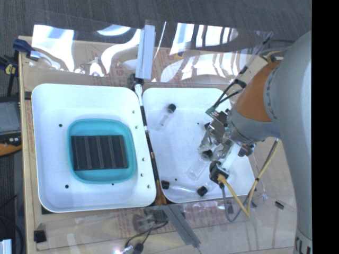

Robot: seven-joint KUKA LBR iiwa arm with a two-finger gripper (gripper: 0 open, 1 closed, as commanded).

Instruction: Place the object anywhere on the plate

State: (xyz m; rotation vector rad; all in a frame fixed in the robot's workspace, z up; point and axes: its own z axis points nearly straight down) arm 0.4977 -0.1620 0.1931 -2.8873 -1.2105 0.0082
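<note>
Clear plastic, tube-shaped, the object (197, 167) lies on the floor of the right bin (183, 102), toward its near right side, just below the hand (211, 151). Whether the hand touches it, or how far its fingers are spread, cannot be told from this slant. A second clear vial with a dark cap (167, 113) lies farther back in the same bin. The teal plate (100, 128), with a dark ribbed centre, sits in the left bin (47, 102), well apart on the counter (79, 226).
</note>
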